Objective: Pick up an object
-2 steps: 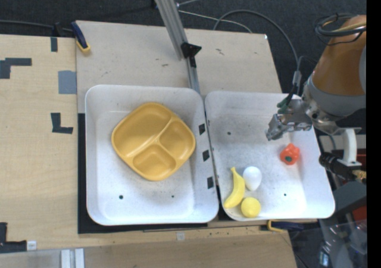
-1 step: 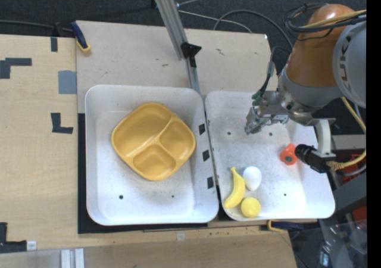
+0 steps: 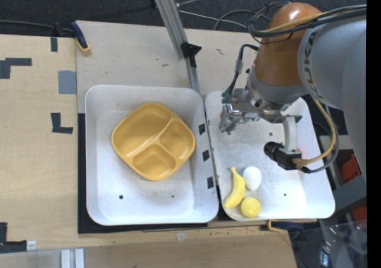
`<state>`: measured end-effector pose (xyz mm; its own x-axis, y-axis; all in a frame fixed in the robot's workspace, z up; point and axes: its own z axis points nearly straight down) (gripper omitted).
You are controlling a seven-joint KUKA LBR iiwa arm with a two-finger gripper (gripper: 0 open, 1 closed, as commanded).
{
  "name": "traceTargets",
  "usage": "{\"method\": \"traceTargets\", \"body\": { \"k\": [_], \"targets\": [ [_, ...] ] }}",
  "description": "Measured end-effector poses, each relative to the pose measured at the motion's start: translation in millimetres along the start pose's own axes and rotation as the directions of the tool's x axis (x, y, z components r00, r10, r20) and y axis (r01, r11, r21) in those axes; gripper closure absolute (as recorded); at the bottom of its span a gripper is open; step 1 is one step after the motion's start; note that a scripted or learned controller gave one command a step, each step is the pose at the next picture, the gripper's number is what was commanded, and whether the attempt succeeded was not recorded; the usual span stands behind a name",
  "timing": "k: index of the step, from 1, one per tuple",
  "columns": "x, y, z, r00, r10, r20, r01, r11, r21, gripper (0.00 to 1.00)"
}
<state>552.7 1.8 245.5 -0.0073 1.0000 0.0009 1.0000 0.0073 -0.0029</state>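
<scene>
In the right bin [image 3: 297,198], near its front left corner, lie a yellow banana [image 3: 236,188], a white egg-shaped object [image 3: 252,177] and a small yellow lemon-like ball [image 3: 250,206], close together. My gripper [image 3: 227,122] hangs over the back left part of the right bin, well behind these objects, with nothing seen between its fingers. A yellow divided plate [image 3: 153,140] lies in the middle of the left bin [image 3: 104,195].
The arm's orange and grey wrist [image 3: 286,52] covers the back of the right bin. A slanted metal rail [image 3: 169,13] runs from the top down to the bins' back edge. The divider between the bins [image 3: 206,153] lies just left of the gripper.
</scene>
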Motion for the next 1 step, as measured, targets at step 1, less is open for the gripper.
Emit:
{"method": "traceTargets", "body": {
  "k": [1],
  "targets": [
    [48.0, 21.9, 14.1, 1.000, 0.001, 0.001, -0.001, 1.000, -0.001, 1.00]
  ]
}}
